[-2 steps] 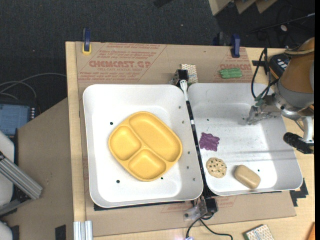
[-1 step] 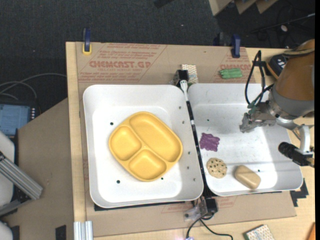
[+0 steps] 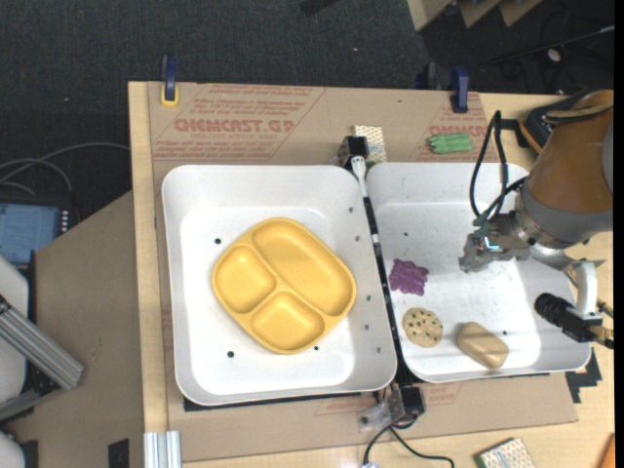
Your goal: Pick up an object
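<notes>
I can't tell how the two-finger gripper (image 3: 485, 252) has its fingers set. The purple grape cluster (image 3: 408, 277), round speckled cookie (image 3: 422, 327) and tan bread roll (image 3: 483, 345) lie near; a blind descent risks closing beside them.

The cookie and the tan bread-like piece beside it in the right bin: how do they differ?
The cookie is round, flat and dotted with dark chips; the tan bread-like piece is plain, oblong and thicker. The cookie lies nearer the bin divider, the tan piece nearer the bin's right end. Both lie loose along the near side of the right bin, apart from each other.
</notes>
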Tool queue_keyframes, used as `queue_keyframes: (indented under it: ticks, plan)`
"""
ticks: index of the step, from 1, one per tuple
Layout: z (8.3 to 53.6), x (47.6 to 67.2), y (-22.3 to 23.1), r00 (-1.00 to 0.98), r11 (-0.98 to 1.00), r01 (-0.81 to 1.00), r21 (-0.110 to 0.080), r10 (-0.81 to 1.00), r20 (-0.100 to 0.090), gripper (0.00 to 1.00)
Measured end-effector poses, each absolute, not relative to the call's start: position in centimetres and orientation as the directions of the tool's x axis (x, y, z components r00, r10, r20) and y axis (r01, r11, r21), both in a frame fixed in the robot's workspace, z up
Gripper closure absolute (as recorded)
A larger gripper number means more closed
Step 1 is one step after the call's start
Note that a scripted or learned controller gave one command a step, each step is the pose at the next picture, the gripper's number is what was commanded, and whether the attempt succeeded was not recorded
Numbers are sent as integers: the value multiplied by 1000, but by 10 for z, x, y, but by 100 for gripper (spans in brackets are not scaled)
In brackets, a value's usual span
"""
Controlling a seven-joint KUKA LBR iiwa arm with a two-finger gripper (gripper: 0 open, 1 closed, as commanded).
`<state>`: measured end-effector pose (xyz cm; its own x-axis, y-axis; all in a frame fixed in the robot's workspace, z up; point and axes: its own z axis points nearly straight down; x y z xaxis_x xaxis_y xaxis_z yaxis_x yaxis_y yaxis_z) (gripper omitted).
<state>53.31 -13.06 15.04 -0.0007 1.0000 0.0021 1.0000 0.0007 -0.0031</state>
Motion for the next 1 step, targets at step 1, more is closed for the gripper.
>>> queue_keyframes:
  ticks: [1]
  plan:
    - [147,529,-231,8,-8,1000,2,1000,-7,100]
